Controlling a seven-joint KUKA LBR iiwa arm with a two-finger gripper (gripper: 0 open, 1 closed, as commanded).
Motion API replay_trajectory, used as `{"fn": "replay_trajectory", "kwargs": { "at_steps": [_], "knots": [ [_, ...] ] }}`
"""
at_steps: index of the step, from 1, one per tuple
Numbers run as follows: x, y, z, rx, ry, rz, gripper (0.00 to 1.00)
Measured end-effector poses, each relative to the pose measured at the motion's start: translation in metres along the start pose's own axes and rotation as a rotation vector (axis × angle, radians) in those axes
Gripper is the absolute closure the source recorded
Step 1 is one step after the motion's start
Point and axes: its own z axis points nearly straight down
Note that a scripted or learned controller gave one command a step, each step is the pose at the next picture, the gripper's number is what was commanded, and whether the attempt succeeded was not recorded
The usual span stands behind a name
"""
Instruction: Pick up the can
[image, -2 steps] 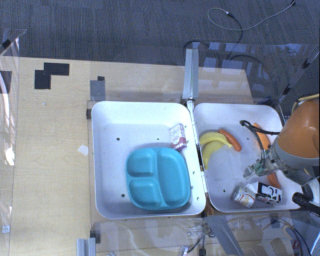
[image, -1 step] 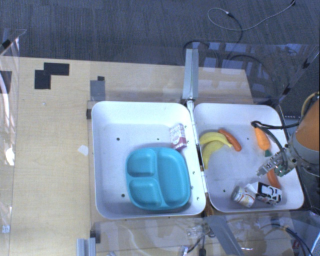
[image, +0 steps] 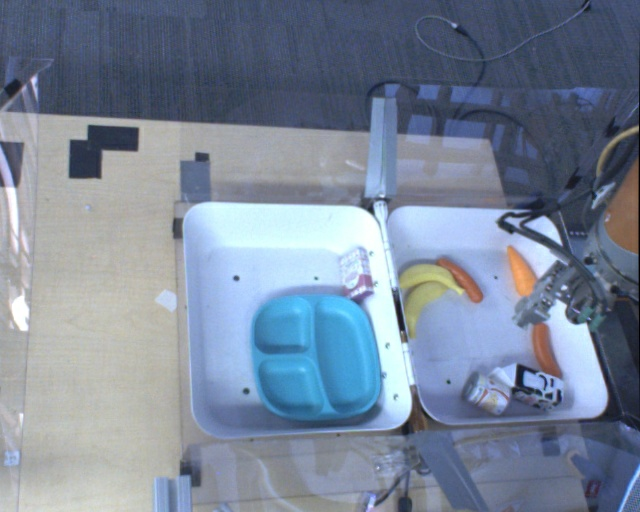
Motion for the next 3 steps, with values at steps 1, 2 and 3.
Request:
{"fn": "replay_trajectory", "kwargs": {
  "at_steps": [1, 2, 3],
  "knots": [
    [0.019, 0.076, 0.002, 0.000, 0.003, 0.181, 1.00],
    [-0.005, 0.101, -0.031, 0.000, 0.003, 0.176, 1.00],
    [-0.002, 0.159, -0.045, 0.002, 0.004, 0.700, 1.00]
  ]
}}
